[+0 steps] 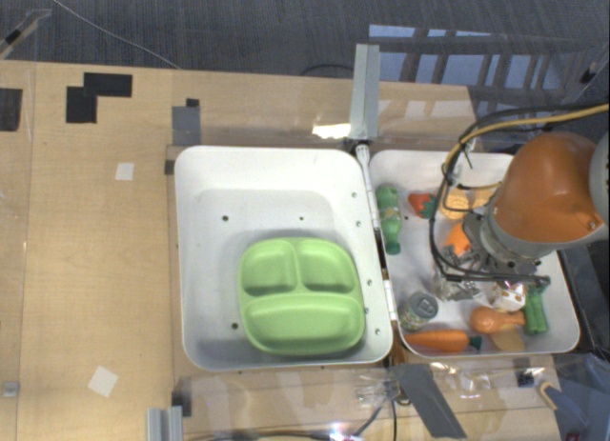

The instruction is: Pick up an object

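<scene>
Over the right bin [570, 330] the arm [548, 191] hangs low, its gripper [477, 282] buried among small toys; whether it grasps anything, I cannot tell. An orange carrot [438, 340] lies near the front wall. Left, a green tray [300, 294] sits alone.

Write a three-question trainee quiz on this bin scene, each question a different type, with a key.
1. True or false: the green divided tray lies in the left bin.
2. Which bin is the arm over? A) left B) right
3. Fill in: the long orange carrot-like item lies near the right bin's ____ edge (front or back).

Key: 1 true. 2 B. 3 front.
</scene>
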You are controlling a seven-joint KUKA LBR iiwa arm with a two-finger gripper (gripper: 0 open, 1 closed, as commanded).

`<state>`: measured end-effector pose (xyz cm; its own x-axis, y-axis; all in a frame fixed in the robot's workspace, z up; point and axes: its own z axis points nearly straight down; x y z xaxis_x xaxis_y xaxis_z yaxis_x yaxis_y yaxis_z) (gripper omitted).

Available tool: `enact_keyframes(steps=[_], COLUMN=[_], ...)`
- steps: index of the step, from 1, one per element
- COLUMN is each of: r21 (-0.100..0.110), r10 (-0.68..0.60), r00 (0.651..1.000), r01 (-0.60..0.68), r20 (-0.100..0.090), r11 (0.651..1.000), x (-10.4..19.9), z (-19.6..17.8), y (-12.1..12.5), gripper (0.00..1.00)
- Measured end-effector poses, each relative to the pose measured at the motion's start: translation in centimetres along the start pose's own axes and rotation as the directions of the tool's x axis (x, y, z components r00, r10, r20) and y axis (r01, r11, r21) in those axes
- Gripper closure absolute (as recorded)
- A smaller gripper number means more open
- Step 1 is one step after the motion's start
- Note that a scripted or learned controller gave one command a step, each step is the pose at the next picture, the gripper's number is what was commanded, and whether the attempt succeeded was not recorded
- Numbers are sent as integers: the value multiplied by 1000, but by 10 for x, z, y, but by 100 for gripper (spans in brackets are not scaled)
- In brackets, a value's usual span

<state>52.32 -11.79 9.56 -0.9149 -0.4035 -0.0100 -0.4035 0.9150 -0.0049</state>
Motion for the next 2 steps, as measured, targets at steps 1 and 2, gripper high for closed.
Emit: enact_keyframes(steps=[1, 2], r21=[4, -2], r10=[-177, -233], r00=[984, 973], r01=[177, 233], r20=[8, 1], r11=[984, 973], x=[-49, -123], z=[-139, -133], y=[47, -26], gripper=[100, 100])
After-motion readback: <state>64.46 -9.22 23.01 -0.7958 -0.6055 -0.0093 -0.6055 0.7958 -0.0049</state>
